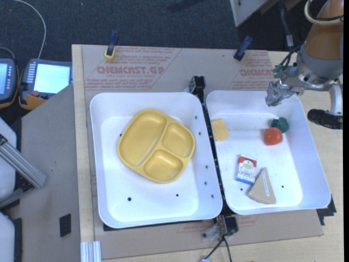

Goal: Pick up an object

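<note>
A: Tomato, a red toy one with a green top, sits at about two o'clock in the right bin, just below the gripper

B: And the claw?

A: It hangs over the bin's far rim at one o'clock; whether it is spread or pressed together cannot be told from this slant, and nothing shows between its tips

B: How would the tomato handle?

A: Probably light, hard plastic, smooth and round, so likely to roll or squirt out. Best taken across its widest middle

B: Other choices?

A: A small carton and a cheese wedge touch at five o'clock, a yellow slice lies at ten. The yellow divided plate fills the left bin
</note>
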`<state>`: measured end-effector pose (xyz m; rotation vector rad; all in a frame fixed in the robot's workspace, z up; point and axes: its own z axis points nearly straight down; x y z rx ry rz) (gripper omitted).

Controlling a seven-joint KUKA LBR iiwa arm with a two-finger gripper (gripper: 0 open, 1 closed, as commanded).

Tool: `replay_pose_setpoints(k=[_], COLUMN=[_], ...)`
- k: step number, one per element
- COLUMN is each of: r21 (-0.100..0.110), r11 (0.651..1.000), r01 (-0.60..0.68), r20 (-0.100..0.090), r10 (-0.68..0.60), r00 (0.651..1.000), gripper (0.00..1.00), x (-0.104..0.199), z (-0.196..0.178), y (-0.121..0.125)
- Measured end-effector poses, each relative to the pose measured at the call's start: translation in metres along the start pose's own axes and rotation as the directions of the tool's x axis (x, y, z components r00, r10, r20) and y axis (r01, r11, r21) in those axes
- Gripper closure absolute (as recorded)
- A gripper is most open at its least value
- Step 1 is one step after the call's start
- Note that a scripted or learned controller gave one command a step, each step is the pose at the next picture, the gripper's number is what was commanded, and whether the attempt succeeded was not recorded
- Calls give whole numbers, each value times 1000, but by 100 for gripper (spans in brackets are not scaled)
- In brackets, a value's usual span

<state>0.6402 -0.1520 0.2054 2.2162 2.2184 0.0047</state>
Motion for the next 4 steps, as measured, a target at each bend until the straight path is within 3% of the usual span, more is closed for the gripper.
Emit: replay_pose_setpoints(k=[1,3,4], r21=[10,10,10], r11=[1000,1000,1000], r01=[3,5,3], r20=[-4,-5,-4], r10=[-3,-5,-3], r00=[1000,1000,1000], gripper=[100,100,100], x=[46,158,195], z=[-1,-10,-14], y=[-34,-80,-112])
